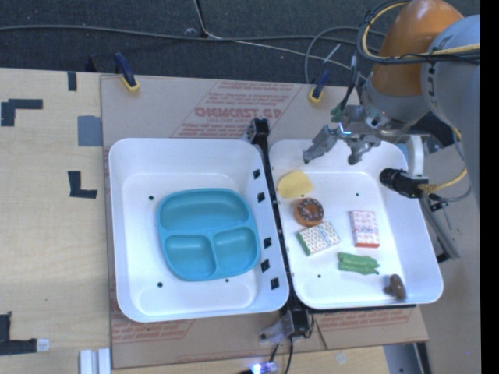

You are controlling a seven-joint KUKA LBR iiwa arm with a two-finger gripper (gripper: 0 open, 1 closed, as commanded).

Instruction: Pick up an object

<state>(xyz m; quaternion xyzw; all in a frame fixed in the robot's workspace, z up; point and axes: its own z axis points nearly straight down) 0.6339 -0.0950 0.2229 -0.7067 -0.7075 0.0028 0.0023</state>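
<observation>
At twelve o'clock over the right bin (421,209), the gripper (335,148) is being held open and empty, nothing is being lifted yet, and the yellow piece (294,183) is lying nearest.

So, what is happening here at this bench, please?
A grey robot arm reaches in from the right, and its end effector hangs open above the far edge of the right bin, holding nothing. Below it lie a yellow piece, a donut, two small boxes, a green pod and a brown piece. The left bin holds a blue tray.
</observation>
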